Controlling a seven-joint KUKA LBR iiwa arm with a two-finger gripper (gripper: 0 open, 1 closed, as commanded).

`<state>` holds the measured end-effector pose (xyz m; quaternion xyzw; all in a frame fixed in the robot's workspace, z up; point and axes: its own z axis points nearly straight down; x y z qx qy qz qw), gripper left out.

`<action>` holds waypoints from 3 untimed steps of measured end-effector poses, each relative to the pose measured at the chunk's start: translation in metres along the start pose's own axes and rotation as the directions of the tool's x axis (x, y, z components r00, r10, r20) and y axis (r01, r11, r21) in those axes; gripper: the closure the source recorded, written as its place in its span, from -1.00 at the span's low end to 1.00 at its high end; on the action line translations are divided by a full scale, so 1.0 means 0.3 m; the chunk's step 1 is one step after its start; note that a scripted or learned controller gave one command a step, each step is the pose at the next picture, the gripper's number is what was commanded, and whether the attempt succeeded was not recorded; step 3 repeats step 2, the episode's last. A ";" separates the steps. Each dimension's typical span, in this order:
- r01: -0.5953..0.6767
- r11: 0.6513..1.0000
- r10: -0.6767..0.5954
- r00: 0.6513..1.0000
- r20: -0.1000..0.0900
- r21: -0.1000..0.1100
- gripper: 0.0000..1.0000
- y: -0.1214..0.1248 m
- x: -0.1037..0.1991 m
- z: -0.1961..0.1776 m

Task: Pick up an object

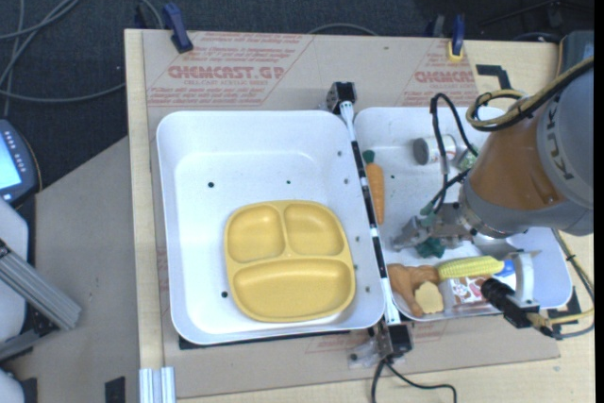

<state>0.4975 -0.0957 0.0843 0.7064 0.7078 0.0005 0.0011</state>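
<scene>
My gripper [422, 234] is low inside the right bin [392, 123], near its middle left. A small dark green object [433, 248] lies right under it; whether it is held is unclear. An orange carrot [376, 189] lies along the bin's left wall. A grey cylinder [422, 149] rests toward the back. At the front lie a yellow corn cob [469, 268], a brown bread-like piece [406, 277] and a pale yellow chunk [429, 299]. The arm's orange band [514, 170] covers the bin's right part.
The left bin [189, 146] holds a yellow divided plate [288, 260]. A red and white packet [465, 292] and a white bottle [519, 275] crowd the right bin's front right corner. Black cables [448, 123] loop over the bin's back.
</scene>
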 end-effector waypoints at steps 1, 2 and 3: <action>-0.002 1.000 0.002 1.000 0.001 -0.001 1.00 -0.001 -0.002 -0.035; 0.010 1.000 -0.010 1.000 -0.003 -0.010 1.00 0.124 0.305 -0.354; 0.010 1.000 -0.010 1.000 -0.003 -0.010 1.00 0.124 0.305 -0.354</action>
